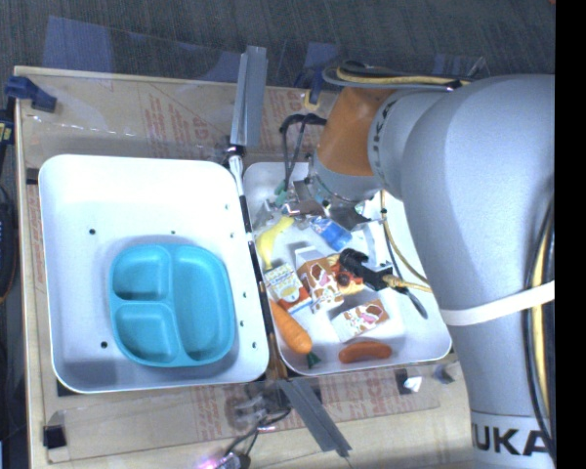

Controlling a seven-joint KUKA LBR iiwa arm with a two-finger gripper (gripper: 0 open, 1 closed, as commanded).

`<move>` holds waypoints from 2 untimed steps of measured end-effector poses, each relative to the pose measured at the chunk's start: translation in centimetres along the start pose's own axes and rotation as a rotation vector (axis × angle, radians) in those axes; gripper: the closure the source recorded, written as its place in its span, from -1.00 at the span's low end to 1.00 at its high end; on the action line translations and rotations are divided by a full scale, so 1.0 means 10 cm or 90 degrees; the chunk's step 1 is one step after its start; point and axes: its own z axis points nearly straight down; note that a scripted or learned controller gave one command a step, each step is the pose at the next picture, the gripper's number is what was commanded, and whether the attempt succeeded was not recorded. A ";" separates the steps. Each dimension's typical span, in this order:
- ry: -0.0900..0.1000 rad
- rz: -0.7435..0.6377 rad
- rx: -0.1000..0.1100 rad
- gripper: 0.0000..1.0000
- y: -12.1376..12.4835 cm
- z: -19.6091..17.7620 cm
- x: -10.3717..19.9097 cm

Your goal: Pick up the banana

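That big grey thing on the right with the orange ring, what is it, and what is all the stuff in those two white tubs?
The big grey shape is a robot arm; the orange band sits just above its wrist. One camera fixed above the bench looks down at a slant, and the arm reaches in from the right. Its gripper hangs over the far end of the right shallow white bin; whether it is open or shut, I cannot tell. That bin holds toy food: a yellow banana just below the gripper, an orange carrot, a reddish sausage and small printed packets. The left shallow white bin holds a light blue plastic tray with three compartments. The arm is meant to pick up the banana; nothing shows it held.
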 end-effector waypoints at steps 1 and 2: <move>0.001 -0.003 0.001 1.00 0.01 -0.10 0.01; 0.003 0.083 0.001 1.00 -0.26 -1.64 0.55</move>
